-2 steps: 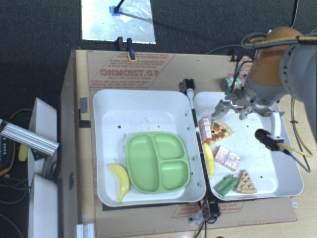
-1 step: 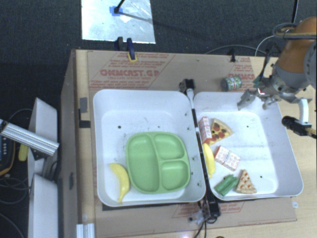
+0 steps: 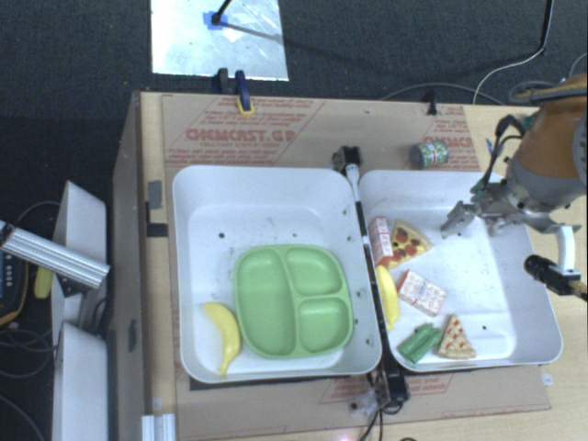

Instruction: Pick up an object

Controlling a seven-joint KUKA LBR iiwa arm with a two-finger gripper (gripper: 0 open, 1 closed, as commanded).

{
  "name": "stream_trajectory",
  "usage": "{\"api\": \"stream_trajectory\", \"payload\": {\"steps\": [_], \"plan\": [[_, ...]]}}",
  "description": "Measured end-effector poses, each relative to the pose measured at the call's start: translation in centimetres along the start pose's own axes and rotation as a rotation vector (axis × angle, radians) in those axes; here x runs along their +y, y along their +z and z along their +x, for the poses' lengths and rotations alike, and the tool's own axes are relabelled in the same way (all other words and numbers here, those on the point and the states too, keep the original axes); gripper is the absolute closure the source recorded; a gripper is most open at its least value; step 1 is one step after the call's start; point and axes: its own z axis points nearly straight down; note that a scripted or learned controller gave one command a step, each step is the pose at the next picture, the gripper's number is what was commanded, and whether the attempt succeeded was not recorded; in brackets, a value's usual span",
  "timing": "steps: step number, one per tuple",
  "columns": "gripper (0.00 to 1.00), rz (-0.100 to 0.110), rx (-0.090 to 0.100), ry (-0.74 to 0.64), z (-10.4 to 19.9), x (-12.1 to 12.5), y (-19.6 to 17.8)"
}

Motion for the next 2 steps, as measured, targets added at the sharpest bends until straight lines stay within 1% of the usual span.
{"api": "stream_trajectory", "payload": {"steps": [1, 2], "plan": [[0.0, -0.002, 0.001, -0.003, 5.1, 1.7, 0.2], [0.0, 0.0, 0.0, 0.001, 0.3, -6.3, 5.9]]}}
